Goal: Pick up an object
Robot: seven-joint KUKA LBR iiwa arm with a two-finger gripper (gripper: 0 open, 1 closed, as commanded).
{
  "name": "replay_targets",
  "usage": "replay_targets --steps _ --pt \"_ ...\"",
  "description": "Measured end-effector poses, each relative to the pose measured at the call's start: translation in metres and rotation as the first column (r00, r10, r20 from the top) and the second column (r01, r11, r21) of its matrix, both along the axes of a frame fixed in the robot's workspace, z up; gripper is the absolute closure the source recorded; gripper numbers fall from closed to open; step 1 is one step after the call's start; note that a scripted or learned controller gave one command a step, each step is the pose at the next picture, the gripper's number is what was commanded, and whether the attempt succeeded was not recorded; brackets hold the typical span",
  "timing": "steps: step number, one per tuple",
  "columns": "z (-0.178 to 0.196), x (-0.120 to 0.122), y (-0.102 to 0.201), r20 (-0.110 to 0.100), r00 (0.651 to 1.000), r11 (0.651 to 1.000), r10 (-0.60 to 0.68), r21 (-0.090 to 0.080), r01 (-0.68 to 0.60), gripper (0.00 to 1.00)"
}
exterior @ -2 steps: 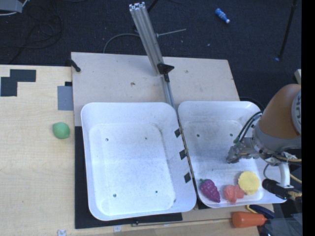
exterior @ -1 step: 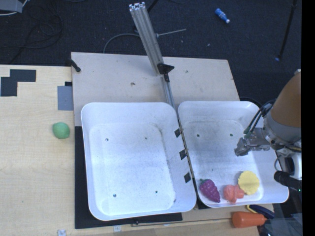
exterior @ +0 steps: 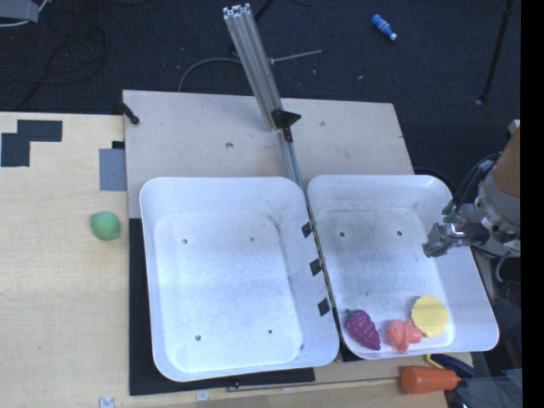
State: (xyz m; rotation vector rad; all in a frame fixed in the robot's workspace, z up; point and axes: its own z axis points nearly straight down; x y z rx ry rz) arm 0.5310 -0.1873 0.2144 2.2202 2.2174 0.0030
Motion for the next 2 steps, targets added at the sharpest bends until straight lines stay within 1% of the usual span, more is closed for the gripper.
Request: replay_targets --steps 1,2 --pt "0.048 -0.004 -0.009 0.0 1.0 1.0 0.0 0.0 0.0 1.0" --pt "0.034 -0.007 0.04 -0.006 1.0 1.0 0.004 0.002 -0.004 1.0"
